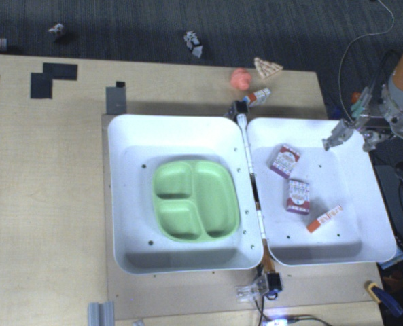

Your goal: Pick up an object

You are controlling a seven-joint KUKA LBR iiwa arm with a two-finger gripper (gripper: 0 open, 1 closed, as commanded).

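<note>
The right bin point(364, 250) holds three small items. Two maroon packets lie near its middle: the upper packet point(284, 160) is tilted, the lower packet point(298, 196) sits just below it, close but seemingly not touching. An orange-and-white tube point(323, 218) lies apart from them, toward the bin's near right corner. The left bin point(123, 182) carries a green tray point(196, 200) with three compartments.

The pincer point(354, 133) hangs over the far right corner of the right bin, well apart from all three items and holding nothing. Two grey prongs appear spread — but the view is small and blurred there, so whether it is open or closed cannot be told with confidence.

Judgement on handling: the packets look like flat, light sachets, probably soft and crinkly, lying low against the bin floor — little height to catch. A grip across the short width would suit best, with the fingers pressed down to the floor. The tube looks light, stiff and narrow; taken across its body at mid-length it should lift cleanly, though its smooth skin may slip or roll.

On the worktop point(45, 195) beyond the bins lie a pink ball point(240, 79), a wedge-shaped toy point(268, 68) and a small marker point(258, 98), all outside reach of the present task.
</note>
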